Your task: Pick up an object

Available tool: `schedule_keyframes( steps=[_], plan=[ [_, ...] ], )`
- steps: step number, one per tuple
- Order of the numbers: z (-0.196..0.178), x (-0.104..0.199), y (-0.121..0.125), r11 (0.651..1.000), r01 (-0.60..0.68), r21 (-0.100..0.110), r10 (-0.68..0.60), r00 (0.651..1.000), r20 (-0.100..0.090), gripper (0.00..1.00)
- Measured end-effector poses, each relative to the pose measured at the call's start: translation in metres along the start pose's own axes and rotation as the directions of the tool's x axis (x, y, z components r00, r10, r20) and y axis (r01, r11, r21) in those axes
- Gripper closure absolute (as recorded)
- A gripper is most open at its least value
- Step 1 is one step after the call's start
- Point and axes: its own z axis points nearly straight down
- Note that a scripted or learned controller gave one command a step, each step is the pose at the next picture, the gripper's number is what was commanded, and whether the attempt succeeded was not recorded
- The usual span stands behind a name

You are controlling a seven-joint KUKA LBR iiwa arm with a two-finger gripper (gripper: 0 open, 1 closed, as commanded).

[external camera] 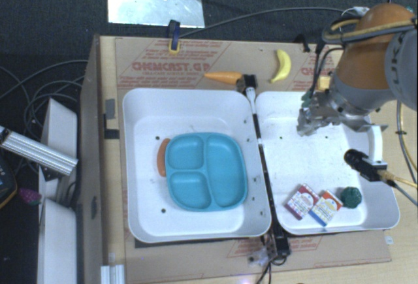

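Observation:
My gripper (309,125) hangs over the far part of the right bin (294,158), above bare white floor, with nothing visible in it. Near the bin's front edge lie a small red-and-white box (301,201), a blue-and-white box (325,207) beside it, and a dark green lumpy object (351,196) to their right. All three sit well in front of the gripper. The left bin (140,145) holds a blue divided plate (206,169) with an orange sausage (160,156) against its left side.
A yellow banana (282,65) and an orange carrot (221,78) lie on the board behind the bins. A black divider (257,145) runs between the two bins. The arm's orange band (372,47) looms over the right bin's back corner.

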Motion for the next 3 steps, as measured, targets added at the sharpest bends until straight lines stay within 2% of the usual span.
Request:
schedule_keyframes(
  steps=[1,2,3],
  plan=[
    [-0.020,-0.042,0.017,1.000,-0.006,0.001,0.006,1.000,0.001,1.00],
    [0.003,-0.089,0.023,1.000,-0.006,0.002,0.006,1.000,0.002,1.00],
    [0.001,-0.018,-0.029,1.000,-0.004,0.002,0.004,1.000,-0.001,1.00]
  ],
)
